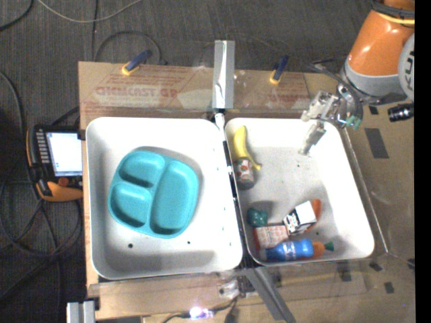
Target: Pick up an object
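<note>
the hand [311, 142] hangs over the far right part of the right bin [360, 200], just inside its back rim, under the grey and orange arm [377, 46] that reaches in from the right. its slim tip points down and to the left toward bare white floor of the bin. whether it is released or clenched i cannot tell at this size and angle; nothing can be seen gripped in it, so i judge that no object has been picked up yet.

the candidates for the pick all lie in the right bin, apart from the hand. a banana [239, 147] rests along the left wall, with a small can [245, 172] just beside its near end. toward the near edge sit a teal object [257, 216], a flat reddish packet [271, 235], a white and orange carton [304, 215] and a blue bottle with an orange cap [295, 249], bunched close together and some of them touching. the left bin [94, 180] holds 1 thing, a turquoise divided tray [155, 192].

as for progress, the task looks to be at its start: the arm is over the bin but above an unoccupied patch, and reaching, closing and lifting are all left to do. the banana and can are the nearest targets; the cluster at the near edge is farther off and crowded, which may make a clean grip harder.
</note>
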